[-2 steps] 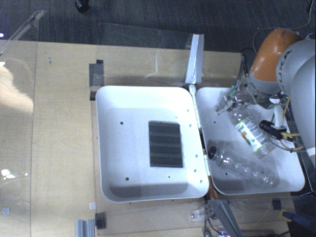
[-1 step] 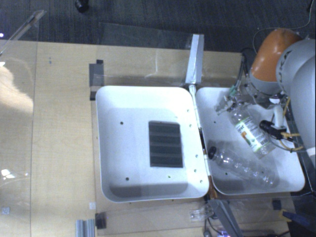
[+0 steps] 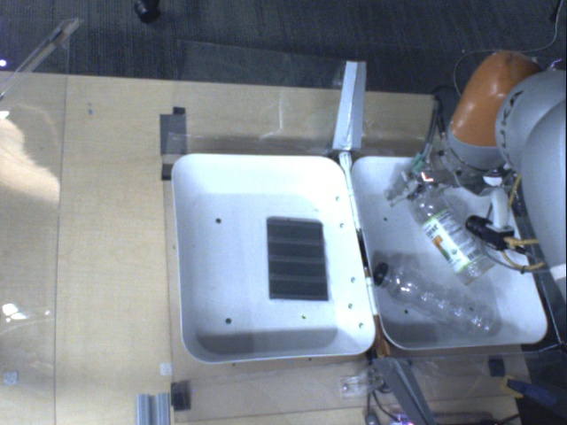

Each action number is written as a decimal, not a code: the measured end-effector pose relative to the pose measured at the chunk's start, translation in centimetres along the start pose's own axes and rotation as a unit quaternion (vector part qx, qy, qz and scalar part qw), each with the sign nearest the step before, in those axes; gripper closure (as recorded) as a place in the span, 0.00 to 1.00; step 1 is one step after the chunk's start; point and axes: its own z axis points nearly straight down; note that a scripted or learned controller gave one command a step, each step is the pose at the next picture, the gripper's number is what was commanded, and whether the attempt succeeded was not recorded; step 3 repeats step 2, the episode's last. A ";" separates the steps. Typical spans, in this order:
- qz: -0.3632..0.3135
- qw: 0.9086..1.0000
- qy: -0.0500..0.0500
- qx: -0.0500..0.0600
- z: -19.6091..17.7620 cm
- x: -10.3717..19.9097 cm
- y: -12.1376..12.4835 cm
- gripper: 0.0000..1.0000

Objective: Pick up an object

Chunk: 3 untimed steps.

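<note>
Clear bottle (image 3: 447, 237) with green-white label, writing unreadable; gripper (image 3: 416, 180) nearby, grip perhaps indiscernible.

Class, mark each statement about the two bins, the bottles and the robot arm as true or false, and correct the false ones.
1. The dark ridged pad lies in the left bin. True.
2. Both clear bottles lie in the left bin. False: the labelled bottle and the dark-capped bottle lie in the right bin.
3. The arm is over the right bin's far end. True.
4. The dark-capped bottle stands upright. False: it lies on its side.
5. The gripper is over the ridged pad. False: it is near the labelled bottle's top end.
</note>
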 end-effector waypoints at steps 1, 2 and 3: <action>-0.003 1.000 -0.001 -0.004 -1.3 0.1 0.3 1.00; -0.080 0.997 0.001 0.000 -9.9 5.5 1.4 1.00; -0.080 0.997 0.001 0.000 -9.9 5.5 1.4 1.00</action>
